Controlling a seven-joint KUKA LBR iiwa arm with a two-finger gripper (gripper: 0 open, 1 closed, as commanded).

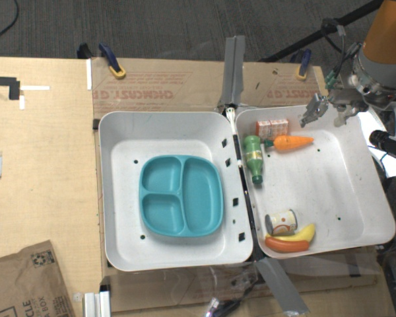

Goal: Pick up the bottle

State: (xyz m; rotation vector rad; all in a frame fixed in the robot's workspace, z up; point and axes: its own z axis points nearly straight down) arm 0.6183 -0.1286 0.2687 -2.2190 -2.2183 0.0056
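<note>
Gripper open, fingers spread apart, nothing between them, hanging over the back rim of the right bin, touching no object. Green bottle lies on its side at the right bin's left wall, well apart from gripper. Carrot and small carton sit just beside bottle's base.

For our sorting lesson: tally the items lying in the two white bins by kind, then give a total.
Bottle: 1
Carrot: 1
Carton: 1
Can: 1
Banana: 1
Red item under the banana: 1
Divided teal plate: 1
Total: 7
</note>
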